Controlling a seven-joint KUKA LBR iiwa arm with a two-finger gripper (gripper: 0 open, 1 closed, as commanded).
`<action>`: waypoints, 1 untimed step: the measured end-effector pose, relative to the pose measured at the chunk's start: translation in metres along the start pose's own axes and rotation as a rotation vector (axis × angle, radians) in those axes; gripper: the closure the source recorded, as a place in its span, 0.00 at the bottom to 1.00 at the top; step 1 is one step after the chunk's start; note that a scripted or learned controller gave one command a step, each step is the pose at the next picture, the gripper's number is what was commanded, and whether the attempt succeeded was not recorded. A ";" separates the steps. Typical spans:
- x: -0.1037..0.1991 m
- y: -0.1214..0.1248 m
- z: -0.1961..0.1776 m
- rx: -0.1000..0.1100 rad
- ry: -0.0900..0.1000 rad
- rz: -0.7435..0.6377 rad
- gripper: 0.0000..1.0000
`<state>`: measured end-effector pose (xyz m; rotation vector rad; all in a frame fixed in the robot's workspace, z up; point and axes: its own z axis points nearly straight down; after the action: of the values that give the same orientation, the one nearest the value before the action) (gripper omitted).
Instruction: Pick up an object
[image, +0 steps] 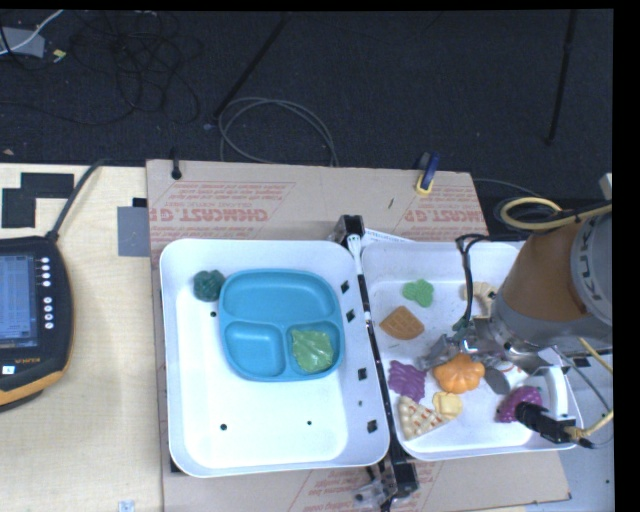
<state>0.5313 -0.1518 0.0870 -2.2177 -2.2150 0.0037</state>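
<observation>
1. Camera view, nearest rim of the right bin (470, 448): a lattice-topped wedge (418, 415) and a small yellow piece (447, 404) lying close together, touching or nearly so. Best left alone; too crowded for a clean descent.
2. Just behind those: an orange pumpkin-like toy (460, 375), judged the likeliest target, sitting right under the tool (465, 352). Cannot tell whether the tool is released or clenched, with the wrist and the toy masking it. Nothing visibly held clear of the bin floor.
3. To either side of the orange toy: a purple toy (405, 378) towards the divider and a magenta toy (518, 403) under the arm's side. Centre squarely over the orange one before closing, so that neither neighbour gets pinched along with it.
4. For the grasp itself: come straight down, close across the toy's widest part, then lift slowly and vertically. Likely to roll or squirt sideways if caught off-centre, being rounded.
5. Farther back in the same bin: a brown slice (402, 323) and a green piece (418, 292), well apart from the tool and lying flatter. Fair second choices if the orange toy slips.
6. Farthest across the divider: the left bin (190, 400) with a blue tray (265, 310). No need to reach there.
</observation>
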 end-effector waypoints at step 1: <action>-0.004 0.002 -0.011 -0.004 -0.002 0.006 1.00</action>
<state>0.5334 -0.1554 0.0979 -2.2269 -2.2117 0.0016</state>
